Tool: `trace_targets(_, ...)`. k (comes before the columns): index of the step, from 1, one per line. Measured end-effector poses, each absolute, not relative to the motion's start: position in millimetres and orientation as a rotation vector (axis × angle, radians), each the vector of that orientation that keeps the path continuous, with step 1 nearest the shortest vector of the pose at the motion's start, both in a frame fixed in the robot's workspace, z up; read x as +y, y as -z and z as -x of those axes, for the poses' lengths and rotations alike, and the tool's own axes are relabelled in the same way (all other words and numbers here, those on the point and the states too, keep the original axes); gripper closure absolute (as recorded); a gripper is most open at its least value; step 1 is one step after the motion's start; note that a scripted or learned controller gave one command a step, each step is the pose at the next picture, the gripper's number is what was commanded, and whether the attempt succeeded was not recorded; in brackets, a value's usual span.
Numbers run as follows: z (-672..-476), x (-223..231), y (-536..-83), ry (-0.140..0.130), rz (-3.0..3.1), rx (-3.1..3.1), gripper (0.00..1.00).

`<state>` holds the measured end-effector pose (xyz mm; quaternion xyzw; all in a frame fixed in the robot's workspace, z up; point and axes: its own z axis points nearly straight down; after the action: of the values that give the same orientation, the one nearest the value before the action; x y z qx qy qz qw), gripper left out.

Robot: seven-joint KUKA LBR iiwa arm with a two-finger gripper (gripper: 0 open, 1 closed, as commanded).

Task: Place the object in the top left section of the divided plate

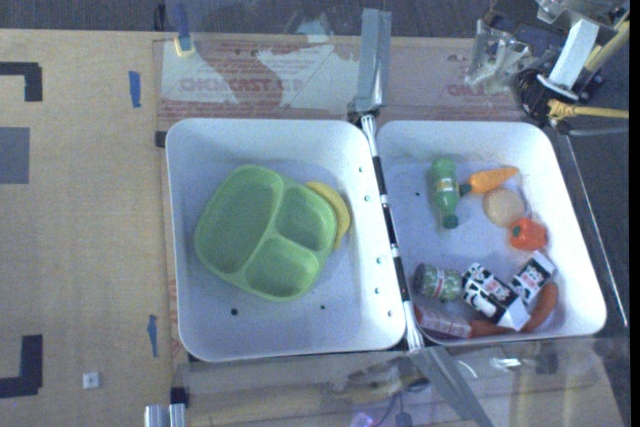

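A green divided plate (265, 231) lies in the left bin (200, 155), tilted, with a yellow banana-like piece (338, 204) tucked under its right rim. The right bin (570, 185) holds several toy foods: a green bottle (444, 189), a carrot (494, 179), a pale round piece (505, 206), an orange pepper (527, 234), a small jar (438, 282), two black-and-white cartons (487, 289) and a red sausage (543, 306). My gripper (493, 55) hangs above the bench behind the right bin's far edge, with nothing visibly between its fingers.
A metal divider strip (372, 70) stands between the bins at the back. Wooden bench surface with blue tape marks (134, 87) stretches to the left. A yellow cable (600, 113) runs near the arm at the right.
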<state>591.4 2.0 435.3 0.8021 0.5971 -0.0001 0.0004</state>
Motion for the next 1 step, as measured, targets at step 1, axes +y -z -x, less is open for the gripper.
trace_targets(1, -656.4, -49.2, -435.9, -0.003, -2.108, 2.322, 1.00)
